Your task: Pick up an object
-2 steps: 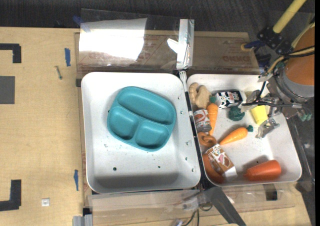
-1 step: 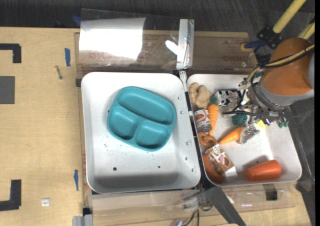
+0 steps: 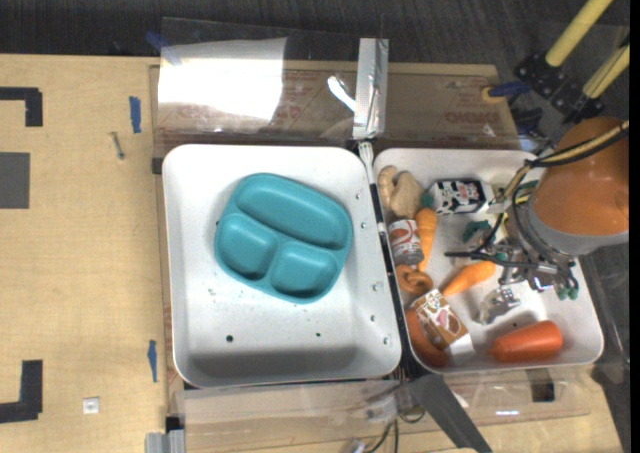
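Two white bins sit side by side, and the arm drops in from three o'clock over the right bin, its orange band above the wrist and the gripper pointing down among the clutter. Whether it grips anything cannot be told. An orange carrot lies just at its nine o'clock, a red-orange pepper at five o'clock; a teal divided tray rests in the left bin.

readable text: none | small black-and-white carton, upper part of right bin: print too blurred | red-and-white can, left edge of right bin: label print illegible
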Motion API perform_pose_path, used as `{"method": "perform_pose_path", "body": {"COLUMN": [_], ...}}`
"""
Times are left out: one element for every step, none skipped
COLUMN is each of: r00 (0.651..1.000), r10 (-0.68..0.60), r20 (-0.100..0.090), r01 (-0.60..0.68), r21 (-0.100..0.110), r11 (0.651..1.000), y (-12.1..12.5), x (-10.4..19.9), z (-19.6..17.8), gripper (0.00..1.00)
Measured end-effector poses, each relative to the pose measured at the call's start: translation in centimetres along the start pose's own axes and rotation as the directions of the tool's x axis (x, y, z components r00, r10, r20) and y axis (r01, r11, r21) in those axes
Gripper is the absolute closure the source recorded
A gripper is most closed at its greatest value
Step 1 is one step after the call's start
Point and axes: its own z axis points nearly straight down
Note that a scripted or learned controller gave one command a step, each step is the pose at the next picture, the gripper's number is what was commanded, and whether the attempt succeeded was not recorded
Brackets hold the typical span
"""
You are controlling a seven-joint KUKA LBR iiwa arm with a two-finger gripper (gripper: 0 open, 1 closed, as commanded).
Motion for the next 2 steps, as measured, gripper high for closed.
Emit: {"method": "perform_pose_path", "body": {"r00": [1.0, 0.964], "r10": [-0.002, -0.267], "r20": [0.013, -0.005], "r01": [0.002, 0.267], "r21": [0.004, -0.004], "r11": [1.0, 0.964], "y": [0.0, 3.0], "x": [-0.5, 0.7], "z": [-1.3, -1.8], "gripper": [1.0, 1.0]}}
